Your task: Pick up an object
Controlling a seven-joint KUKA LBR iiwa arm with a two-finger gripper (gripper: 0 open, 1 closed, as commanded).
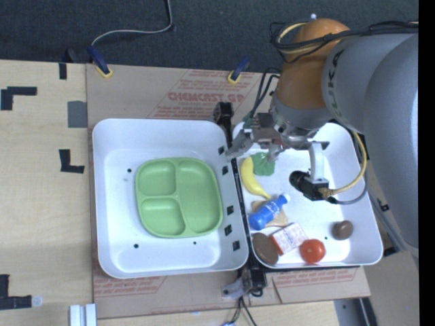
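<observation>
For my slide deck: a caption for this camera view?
Gripper over banana in right bin; green tray in left bin.

Grey arm with orange band (367,80) cut off at right edge, covering right white bin's (360,250) upper part. Yellow banana's (252,179) top end hidden under wrist hardware. Small green object (264,166) there partly occluded, can't identify.

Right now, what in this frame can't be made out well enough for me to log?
- Fingers' state: hidden beneath the wrist, camera view.
- Green object beside the banana: arm covers its top; identity unclear.
- Red-and-white packet: print too small to read.
- Right bin: far side under the arm.
</observation>
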